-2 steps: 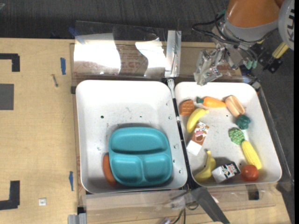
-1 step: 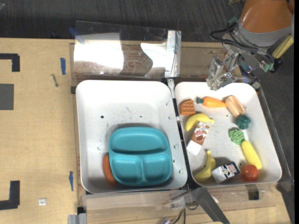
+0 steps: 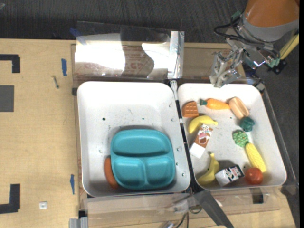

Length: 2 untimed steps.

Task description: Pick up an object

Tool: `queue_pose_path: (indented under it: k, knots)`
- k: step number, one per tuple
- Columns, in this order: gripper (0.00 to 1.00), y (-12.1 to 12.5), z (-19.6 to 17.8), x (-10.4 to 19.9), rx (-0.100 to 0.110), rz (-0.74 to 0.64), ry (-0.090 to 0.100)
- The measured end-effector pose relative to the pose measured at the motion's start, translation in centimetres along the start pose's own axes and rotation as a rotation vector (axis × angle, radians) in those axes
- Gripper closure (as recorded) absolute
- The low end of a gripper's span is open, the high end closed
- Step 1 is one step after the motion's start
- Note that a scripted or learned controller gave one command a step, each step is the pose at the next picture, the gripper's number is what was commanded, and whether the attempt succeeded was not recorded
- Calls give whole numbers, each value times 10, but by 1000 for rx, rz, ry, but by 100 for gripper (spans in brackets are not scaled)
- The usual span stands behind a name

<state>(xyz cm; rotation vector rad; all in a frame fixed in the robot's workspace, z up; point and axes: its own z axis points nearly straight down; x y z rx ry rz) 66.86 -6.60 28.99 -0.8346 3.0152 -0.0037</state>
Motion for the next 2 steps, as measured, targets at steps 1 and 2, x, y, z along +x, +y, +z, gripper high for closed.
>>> queue_pose_path:
  k: [1, 2]
  knots:
    - [100, -1, 15, 1, -6, -183, 6]
    - [100, 17, 17, -9, -7, -279, 6]
